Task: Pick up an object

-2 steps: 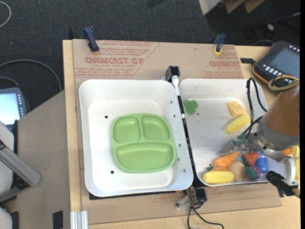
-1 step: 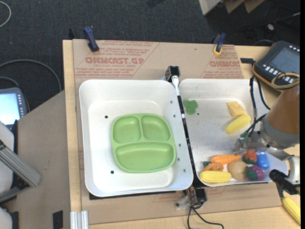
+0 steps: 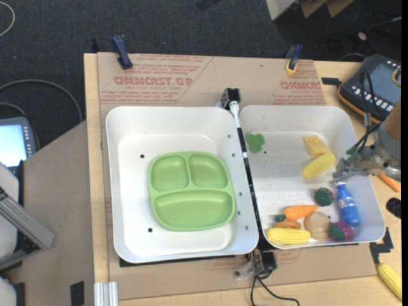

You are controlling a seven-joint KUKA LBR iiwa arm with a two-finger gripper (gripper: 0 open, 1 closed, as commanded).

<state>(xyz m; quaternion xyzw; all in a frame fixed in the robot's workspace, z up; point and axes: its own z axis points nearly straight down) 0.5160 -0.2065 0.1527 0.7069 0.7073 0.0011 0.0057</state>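
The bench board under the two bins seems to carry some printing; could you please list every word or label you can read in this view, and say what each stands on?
"CHEMCAST G P": red print on the brown board behind the left bin.
"CHEMCAST": the same print, slanted, behind the right bin; its end is cut off.
Smaller red lines around both: too blurred to read.
Blue bottle: label unreadable.

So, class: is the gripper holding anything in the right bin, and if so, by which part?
It cannot be told. The gripper sits over the right bin, just above the blue bottle and beside a yellow piece; nothing is visibly gripped.
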